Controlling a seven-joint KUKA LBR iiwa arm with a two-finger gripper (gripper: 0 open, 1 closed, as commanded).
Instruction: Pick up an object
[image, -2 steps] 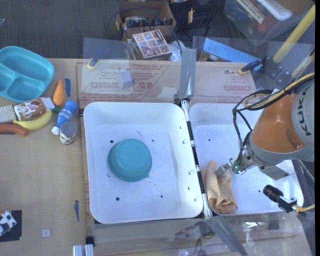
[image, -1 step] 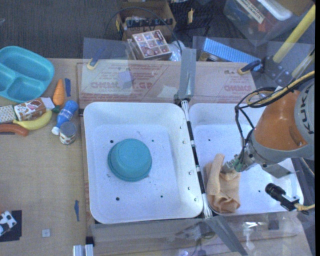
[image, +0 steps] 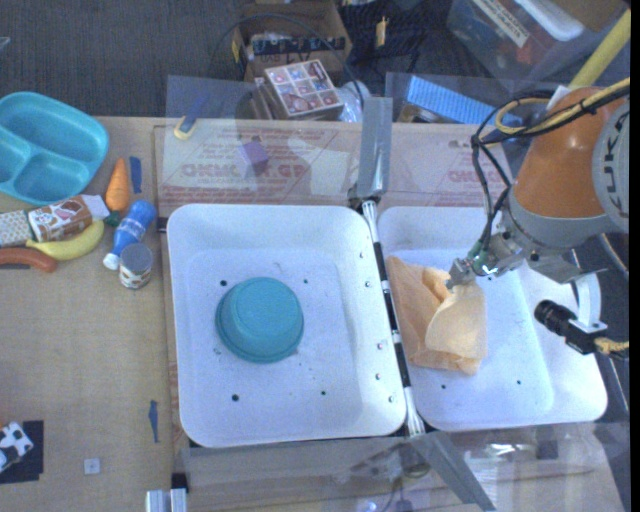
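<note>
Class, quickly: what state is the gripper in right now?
Gripper: at the top edge of the yellow cloth in the right bin; open or shut cannot be told.

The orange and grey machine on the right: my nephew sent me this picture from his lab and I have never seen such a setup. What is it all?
It is a robot arm, seen from one camera fixed above the bench, looking down at a slant. The arm reaches in from the right. Its pincer is down at the top edge of a yellow cloth in the right white bin; whether it grips the cloth, I cannot tell. The left white bin holds a teal bowl, upside down. Toy food and a blue tray lie on the bench at far left.
</note>
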